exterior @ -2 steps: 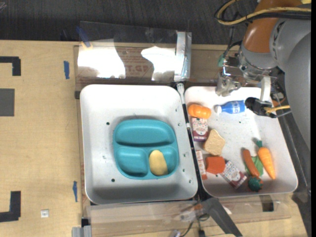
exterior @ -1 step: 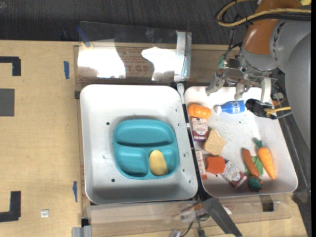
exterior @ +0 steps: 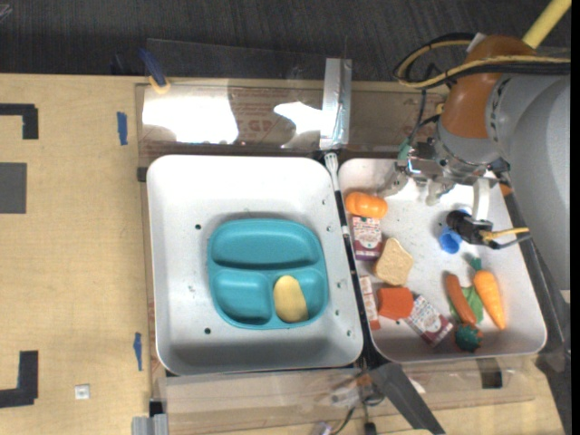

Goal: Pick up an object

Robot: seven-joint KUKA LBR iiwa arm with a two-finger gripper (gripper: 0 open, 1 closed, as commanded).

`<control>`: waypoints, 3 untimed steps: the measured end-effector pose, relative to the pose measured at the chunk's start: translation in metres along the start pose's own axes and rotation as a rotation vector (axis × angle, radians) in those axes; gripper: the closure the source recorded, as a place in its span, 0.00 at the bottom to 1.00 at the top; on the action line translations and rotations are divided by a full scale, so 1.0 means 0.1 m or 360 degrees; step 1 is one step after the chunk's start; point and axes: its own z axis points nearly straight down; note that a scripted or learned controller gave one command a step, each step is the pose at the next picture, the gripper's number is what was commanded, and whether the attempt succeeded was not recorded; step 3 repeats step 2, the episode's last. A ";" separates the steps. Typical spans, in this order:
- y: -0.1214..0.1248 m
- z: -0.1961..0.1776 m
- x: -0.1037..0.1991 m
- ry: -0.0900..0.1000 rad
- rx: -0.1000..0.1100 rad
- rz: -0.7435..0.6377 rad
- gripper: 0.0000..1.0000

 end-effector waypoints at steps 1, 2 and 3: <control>0.00 0.16 0.19 0.0001 0.0014 -0.0053 0.00; 0.02 0.03 0.21 -0.0001 0.0004 -0.0057 1.00; 0.02 0.03 0.21 -0.0001 0.0004 -0.0057 1.00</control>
